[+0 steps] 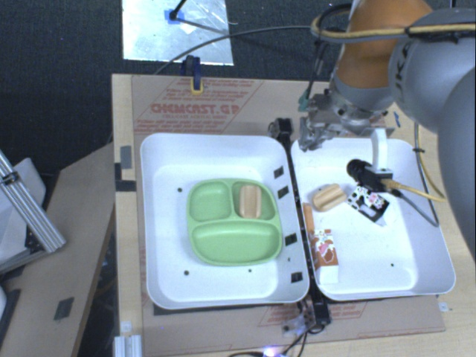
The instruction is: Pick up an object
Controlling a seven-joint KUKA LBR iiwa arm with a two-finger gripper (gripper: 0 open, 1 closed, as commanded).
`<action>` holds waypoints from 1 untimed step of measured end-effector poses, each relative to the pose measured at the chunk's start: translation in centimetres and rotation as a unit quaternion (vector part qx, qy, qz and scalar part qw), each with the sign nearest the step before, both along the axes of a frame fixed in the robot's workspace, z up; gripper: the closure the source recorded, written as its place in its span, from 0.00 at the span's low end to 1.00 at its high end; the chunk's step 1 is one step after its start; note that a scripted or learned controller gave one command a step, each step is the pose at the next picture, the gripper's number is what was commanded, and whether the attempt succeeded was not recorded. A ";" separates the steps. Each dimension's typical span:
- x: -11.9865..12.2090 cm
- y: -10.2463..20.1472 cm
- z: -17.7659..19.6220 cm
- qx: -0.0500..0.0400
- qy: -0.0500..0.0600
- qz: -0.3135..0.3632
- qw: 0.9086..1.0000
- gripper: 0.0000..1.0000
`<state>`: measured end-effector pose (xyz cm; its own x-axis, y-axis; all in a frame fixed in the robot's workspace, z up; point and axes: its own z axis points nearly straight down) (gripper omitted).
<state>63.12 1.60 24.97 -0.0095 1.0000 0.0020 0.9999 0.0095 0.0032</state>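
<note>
I see open floor across the right bin's near half. Its far-left part is crowded: a tan bun-shaped piece, a black-and-white object, and a printed packet along the divider. In the left bin, the green tray fills the middle, leaving only margins free.

Tabletop carries a printed cardboard sheet; two white bins sit side by side on it.

Dark carpet floor (shiny foil sheet taped down); tan bench.
</note>
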 end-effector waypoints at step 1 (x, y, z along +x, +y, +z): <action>0.1 4.4 -0.8 -0.001 0.001 -0.001 1.000 1.00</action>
